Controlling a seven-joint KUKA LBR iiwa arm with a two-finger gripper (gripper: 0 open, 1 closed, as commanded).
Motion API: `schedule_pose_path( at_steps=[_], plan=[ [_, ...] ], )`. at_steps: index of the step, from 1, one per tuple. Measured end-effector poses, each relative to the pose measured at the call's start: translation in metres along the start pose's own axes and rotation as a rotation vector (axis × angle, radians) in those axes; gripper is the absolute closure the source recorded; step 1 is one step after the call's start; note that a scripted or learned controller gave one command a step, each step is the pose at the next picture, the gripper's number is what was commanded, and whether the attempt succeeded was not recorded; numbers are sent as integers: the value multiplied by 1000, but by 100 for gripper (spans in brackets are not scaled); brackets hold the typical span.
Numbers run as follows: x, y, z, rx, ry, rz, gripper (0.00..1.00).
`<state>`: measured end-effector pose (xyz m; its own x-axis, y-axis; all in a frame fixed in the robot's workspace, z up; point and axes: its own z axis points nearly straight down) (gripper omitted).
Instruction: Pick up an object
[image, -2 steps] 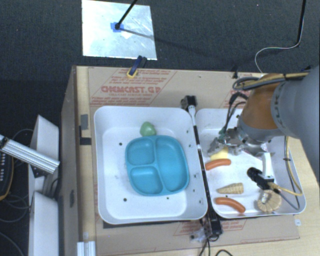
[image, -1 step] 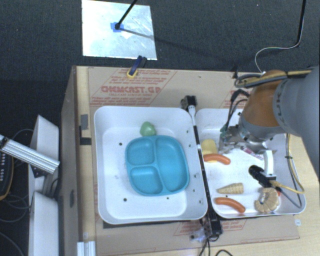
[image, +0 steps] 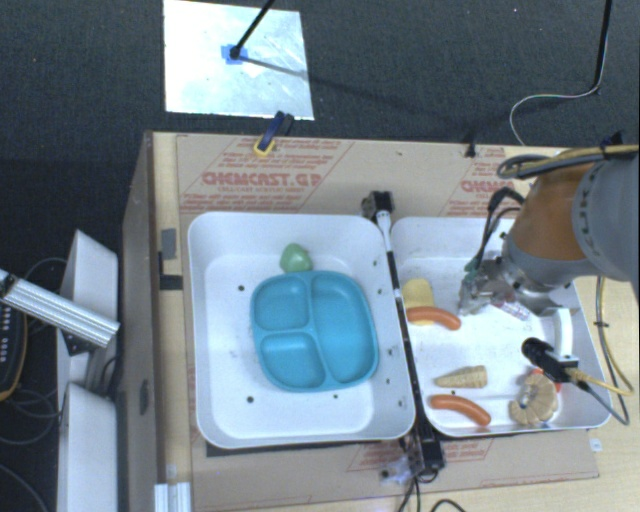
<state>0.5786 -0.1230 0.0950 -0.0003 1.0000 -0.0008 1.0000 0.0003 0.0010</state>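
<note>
My gripper (image: 478, 297) hangs low in the right bin (image: 440, 235), right of centre frame, just beside a sausage (image: 433, 318), likely lining up on it. It has hold of nothing I can see; how wide it's parted I cannot tell. The bench sits on dark floor.

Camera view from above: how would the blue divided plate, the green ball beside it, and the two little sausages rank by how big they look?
Largest to smallest, as they look in this view:
1. blue divided plate, by far
2. the two sausages, upper sausage and lower sausage, look about alike, so I won't rank them
3. green ball, rounder but covering slightly less
</note>
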Motion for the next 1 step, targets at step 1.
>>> schedule_pose_path(
  at_steps=[1],
  plan=[
    [1, 1, -11, -2, 1, -2, 100]
  ],
)
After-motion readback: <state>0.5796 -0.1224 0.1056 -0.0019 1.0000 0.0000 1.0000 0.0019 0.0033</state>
